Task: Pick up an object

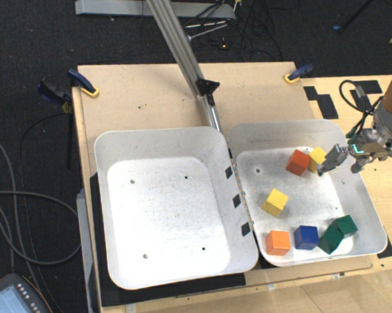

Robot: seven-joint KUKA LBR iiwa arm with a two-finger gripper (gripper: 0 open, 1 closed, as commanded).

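Observation:
Several blocks lie in the right bin (359, 194). An orange-red block (297, 162) sits at the back with a small yellow block (317, 155) touching its right side. A larger yellow block (275, 202) lies mid-bin. Along the front stand an orange block (278, 242), a blue block (307, 237) and two dark green blocks (346, 225) (331, 239). My gripper (343, 161) hangs over the bin's right side, just right of the small yellow block. It is open, and nothing sits between its fingers.
The left bin (115, 151) lies beside the right one, their rims meeting at the centre. A slanted metal pole (178, 43) reaches in from the back. Clamps (84, 83) (298, 73) hold the wooden board's back corners. Cables run on the right.

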